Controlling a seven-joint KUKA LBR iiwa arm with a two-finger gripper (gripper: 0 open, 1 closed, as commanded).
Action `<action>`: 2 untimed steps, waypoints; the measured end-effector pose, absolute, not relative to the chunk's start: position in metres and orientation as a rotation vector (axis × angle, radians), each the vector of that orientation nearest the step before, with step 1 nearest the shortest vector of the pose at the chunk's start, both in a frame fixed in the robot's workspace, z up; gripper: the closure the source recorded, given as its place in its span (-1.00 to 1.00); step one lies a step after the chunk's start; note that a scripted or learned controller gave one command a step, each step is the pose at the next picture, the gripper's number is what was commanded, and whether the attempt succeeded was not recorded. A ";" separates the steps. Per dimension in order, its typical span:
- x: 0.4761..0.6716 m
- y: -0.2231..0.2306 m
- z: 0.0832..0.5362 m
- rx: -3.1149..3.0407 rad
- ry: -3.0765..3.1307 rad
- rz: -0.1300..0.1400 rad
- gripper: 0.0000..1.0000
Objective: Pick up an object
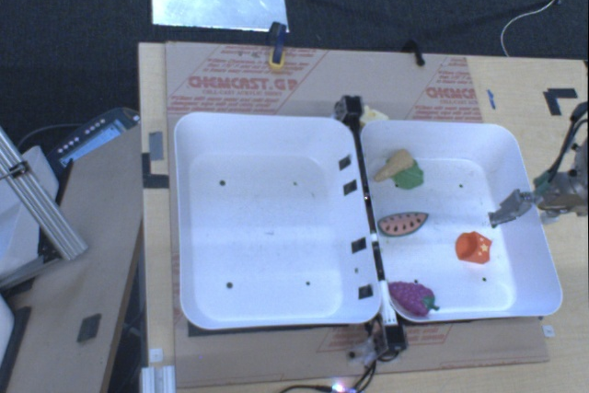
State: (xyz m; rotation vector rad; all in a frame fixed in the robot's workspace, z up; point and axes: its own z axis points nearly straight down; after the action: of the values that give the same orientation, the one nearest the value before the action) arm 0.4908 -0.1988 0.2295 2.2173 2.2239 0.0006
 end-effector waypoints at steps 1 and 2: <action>0.559 -0.193 0.105 2.214 2.230 0.000 -1.00; 0.624 -0.159 0.099 2.207 2.228 0.008 -1.00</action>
State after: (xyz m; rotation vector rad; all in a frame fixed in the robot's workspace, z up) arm 0.6236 -0.1595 0.0990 2.2071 2.2284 0.0079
